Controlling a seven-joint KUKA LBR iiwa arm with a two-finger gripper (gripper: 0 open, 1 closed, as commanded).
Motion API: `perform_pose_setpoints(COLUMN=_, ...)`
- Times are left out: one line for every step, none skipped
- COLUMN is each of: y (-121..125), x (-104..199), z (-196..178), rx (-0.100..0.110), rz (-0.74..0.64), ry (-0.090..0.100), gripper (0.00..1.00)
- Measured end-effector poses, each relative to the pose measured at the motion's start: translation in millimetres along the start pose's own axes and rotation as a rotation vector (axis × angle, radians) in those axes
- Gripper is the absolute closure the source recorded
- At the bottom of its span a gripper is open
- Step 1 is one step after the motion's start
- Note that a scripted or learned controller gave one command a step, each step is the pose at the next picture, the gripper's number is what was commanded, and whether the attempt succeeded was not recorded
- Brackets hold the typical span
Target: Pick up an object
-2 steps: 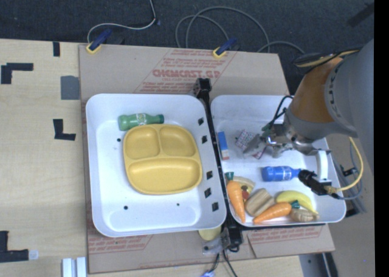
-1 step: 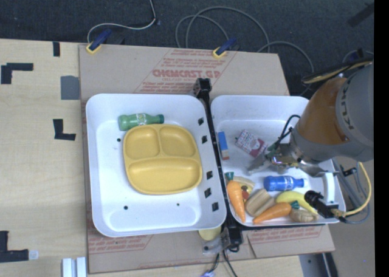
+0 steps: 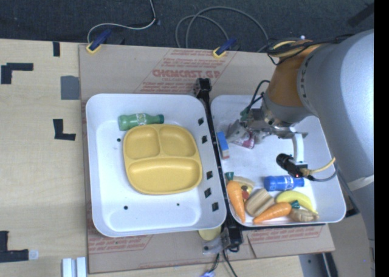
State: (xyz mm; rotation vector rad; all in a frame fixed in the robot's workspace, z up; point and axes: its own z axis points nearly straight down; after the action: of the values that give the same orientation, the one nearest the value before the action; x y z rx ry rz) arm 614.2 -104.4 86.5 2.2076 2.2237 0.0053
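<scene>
Grey arm (image 3: 340,87) at frame right; gripper (image 3: 246,131) over a small pink packet (image 3: 248,142), light, crushable; jaw state indiscernible.

Bins: two, white, a left bin (image 3: 97,148) and a right bin (image 3: 322,142). Green bottle (image 3: 140,121): one. Yellow divided plate (image 3: 163,158): one. Carrots: two (image 3: 235,200) (image 3: 273,211). Banana (image 3: 295,198): one. Blue bottle (image 3: 283,182): one. Bread roll (image 3: 258,200): one.
</scene>
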Motion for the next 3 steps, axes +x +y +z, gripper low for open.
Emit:
perform_pose_setpoints(y=-3.0, x=-2.8, z=-10.4, rx=0.002, rz=0.004, ry=0.000, gripper=1.00)
perform_pose_setpoints(y=-11.5, x=72.0, z=-104.3, rx=0.000, rz=-0.002, ry=0.007, gripper=1.00)
perform_pose_setpoints(y=5.9, x=13.2, z=-114.8, rx=0.007, rz=0.009, ry=0.002, gripper=1.00)
